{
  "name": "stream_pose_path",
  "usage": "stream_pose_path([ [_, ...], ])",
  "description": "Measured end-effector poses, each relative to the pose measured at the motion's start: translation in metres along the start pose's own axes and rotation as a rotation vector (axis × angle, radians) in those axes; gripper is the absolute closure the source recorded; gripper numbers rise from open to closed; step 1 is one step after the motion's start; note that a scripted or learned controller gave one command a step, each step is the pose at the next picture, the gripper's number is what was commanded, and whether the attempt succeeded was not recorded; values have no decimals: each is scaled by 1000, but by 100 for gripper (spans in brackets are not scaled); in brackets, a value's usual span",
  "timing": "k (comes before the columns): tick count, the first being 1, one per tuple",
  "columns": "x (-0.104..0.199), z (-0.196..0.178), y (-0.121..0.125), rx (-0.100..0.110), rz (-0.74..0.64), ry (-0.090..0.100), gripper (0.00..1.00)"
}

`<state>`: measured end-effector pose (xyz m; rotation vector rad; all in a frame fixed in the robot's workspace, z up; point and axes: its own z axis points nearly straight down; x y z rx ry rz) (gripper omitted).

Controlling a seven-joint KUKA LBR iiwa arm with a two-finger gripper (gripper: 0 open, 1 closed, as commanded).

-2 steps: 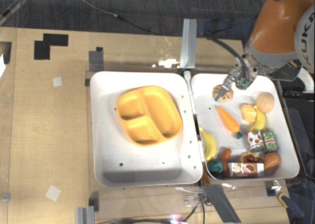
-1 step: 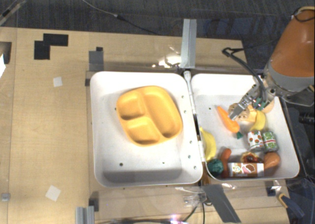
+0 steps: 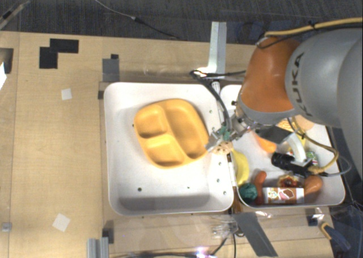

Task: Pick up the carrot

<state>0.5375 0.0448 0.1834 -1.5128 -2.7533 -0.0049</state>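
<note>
Carrot (image 3: 265, 142) — an orange piece in the right bin (image 3: 334, 194), just right of the gripper (image 3: 222, 138), partly under the arm (image 3: 317, 75) — likely light, stiff, smooth; grasp across its middle; gripper's state cannot be told.

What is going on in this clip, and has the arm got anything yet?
A grey and orange KUKA arm reaches in from the right over two white bins. Its gripper sits low at the wall between them, beside the yellow divided plate in the left bin. Nothing shows between its fingers. An orange piece, possibly the carrot, lies in the cluttered right bin, partly hidden by the arm.
</note>
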Motion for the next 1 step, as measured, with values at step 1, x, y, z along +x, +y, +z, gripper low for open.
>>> stream_pose_path([
  [1,-3,-1,-1,-1,5,-3,0],
])
